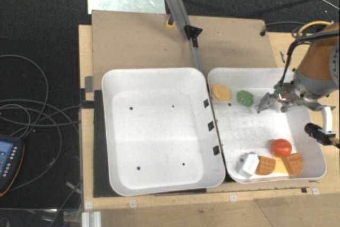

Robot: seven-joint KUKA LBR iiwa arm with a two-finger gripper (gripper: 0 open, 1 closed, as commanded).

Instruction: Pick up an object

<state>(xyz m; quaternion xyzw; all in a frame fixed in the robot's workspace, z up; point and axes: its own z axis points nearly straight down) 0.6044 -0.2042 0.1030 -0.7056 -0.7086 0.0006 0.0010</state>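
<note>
Over the right bin (305, 130), pincer (272, 102) hangs with fingers spread, gripping nothing, just beside green object (244, 98); tomato (281, 147) nearer front.

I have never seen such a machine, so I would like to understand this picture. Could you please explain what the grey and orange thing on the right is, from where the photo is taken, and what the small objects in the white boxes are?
The grey and orange thing is a robot arm. It reaches in from the right, and at its end is a two-finger gripper for picking things up. The photo comes from one fixed camera above the bench, looking down at a slant.

On the bench stand two shallow white bins side by side. In the right bin lie small toy-like items: a yellow piece and a green piece near the far edge, and a red ball-shaped piece, two orange waffle-like pieces and a white piece near the front edge. The left bin lies next to it.

The gripper hangs over the right bin, just right of the green piece. Nothing is visible between its fingers.
</note>
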